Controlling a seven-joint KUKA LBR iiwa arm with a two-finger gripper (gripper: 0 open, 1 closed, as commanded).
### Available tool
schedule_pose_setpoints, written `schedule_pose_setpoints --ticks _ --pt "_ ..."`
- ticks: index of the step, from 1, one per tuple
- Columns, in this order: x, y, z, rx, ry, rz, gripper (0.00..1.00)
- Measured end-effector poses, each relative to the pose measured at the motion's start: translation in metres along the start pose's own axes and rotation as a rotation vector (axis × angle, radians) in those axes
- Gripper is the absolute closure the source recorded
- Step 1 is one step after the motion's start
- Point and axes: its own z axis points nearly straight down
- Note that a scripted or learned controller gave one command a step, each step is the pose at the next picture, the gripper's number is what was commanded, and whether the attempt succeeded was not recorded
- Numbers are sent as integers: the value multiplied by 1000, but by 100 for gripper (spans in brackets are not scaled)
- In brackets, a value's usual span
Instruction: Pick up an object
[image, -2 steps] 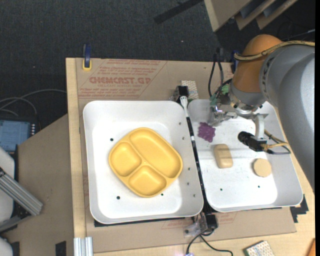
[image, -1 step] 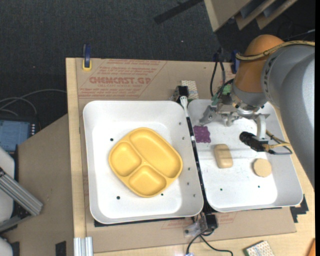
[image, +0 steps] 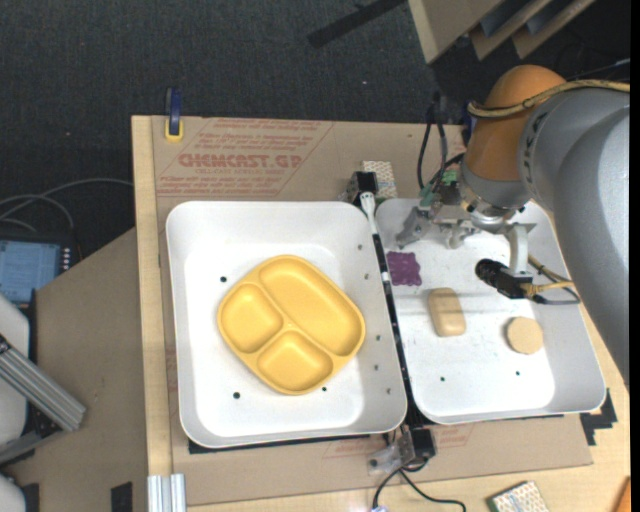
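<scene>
Cardboard-topped bench (image: 250, 150) carries two white bins on dark carpet. Left bin (image: 195, 300) holds a yellow divided plate (image: 290, 322); right bin (image: 480, 385) holds purple piece (image: 403, 267), tan block (image: 447, 311), round biscuit (image: 524, 335). Claw (image: 440, 222) hovers above the purple piece, grip hidden.

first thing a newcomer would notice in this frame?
The yellow divided plate, big and bright, sitting in the middle of the left bin. Next the grey arm with its orange band reaching in over the right bin, where a purple piece and two tan pieces lie scattered.
</scene>
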Motion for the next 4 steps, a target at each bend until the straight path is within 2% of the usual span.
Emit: schedule_pose_setpoints --ticks 4 --pt "1 0 0 3 0 0 0"
